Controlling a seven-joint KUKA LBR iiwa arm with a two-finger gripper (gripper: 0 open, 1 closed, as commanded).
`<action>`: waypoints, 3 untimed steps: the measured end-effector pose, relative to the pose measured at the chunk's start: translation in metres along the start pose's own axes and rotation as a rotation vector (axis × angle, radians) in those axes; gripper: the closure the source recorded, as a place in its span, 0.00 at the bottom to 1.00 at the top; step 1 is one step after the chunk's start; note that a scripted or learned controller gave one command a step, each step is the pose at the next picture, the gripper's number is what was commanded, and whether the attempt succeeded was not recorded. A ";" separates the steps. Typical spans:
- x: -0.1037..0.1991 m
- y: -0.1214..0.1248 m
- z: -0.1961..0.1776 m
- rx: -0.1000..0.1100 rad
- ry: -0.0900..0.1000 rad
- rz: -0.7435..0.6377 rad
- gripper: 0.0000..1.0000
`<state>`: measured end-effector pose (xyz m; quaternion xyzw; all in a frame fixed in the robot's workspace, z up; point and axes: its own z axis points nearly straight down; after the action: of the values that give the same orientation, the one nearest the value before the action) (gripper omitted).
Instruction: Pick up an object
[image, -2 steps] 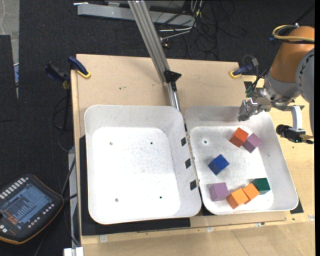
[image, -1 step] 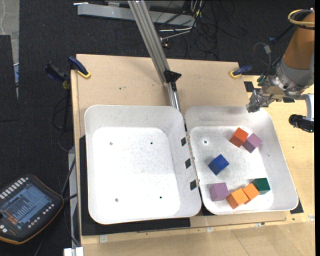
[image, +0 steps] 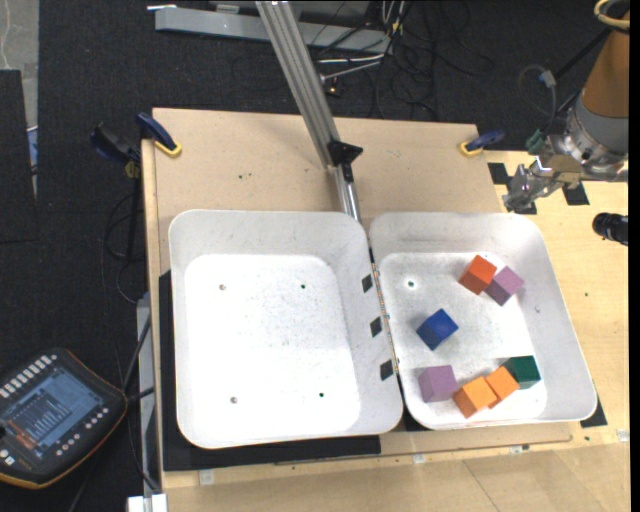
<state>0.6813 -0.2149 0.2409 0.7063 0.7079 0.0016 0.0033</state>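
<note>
Six matte cubes (image: 437, 328) scattered in smooth white right bin (image: 560, 330).

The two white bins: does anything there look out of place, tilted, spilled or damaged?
Nothing stands out. All six blocks lie inside the right bin: an orange block touching a purple one, a blue block alone, and a purple, orange and green block near the front. The gripper hangs outside the bins.

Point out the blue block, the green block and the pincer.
blue block (image: 436, 328), camera view, top face
green block (image: 523, 372), camera view, top face
pincer (image: 520, 192), camera view, tip beyond the right bin's far rim
</note>
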 end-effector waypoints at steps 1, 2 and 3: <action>0.061 -0.018 0.003 0.007 0.004 -0.006 1.00; 0.108 -0.028 -0.005 0.007 0.004 -0.005 1.00; 0.160 -0.045 -0.013 0.008 0.004 -0.006 1.00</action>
<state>0.6356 -0.0548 0.2532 0.7042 0.7100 0.0003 -0.0009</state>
